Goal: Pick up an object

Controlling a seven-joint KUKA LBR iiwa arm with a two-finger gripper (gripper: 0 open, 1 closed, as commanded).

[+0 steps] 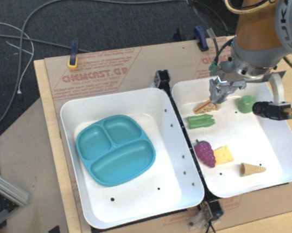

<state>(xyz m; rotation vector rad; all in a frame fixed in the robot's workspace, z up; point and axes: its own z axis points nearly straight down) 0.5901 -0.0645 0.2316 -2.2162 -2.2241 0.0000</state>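
Both bins, the left bin (pixel 94 203) and the right bin (pixel 285 162), look like smooth, faintly glossy white plastic. The teal divided plate (pixel 116 148) at the left bin's centre seems matt plastic. Under them lies rough brown cardboard (pixel 111 69), printed red at 12 o'clock. The arm's orange band (pixel 260 7) shines glossy.

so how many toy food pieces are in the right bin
6: carrot-like piece under the gripper, green pod, green ball, grapes, cheese, cone. More may hide beneath the arm.

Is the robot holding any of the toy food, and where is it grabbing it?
Cannot be told: the end effector hangs right above the pizza slice.
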